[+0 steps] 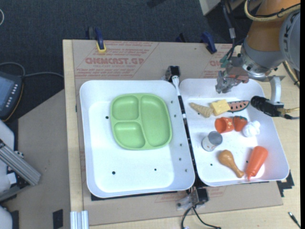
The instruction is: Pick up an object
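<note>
Two white bins sit side by side on the counter (71, 175); the left bin (95, 166) holds a green divided plate (141, 121); the right bin (279, 163) holds toy food, a carrot (256, 161) and drumstick (230, 162) near; the fingers (224, 86) hover at its far edge, their opening impossible to tell.

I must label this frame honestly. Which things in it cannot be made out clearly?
- Gripper, camera view: too small and blurred to read its finger state.
- Grey round object: too small to identify.
- White object: blurred, identity unclear.
- Arm: cut off by the top and right edges.
</note>
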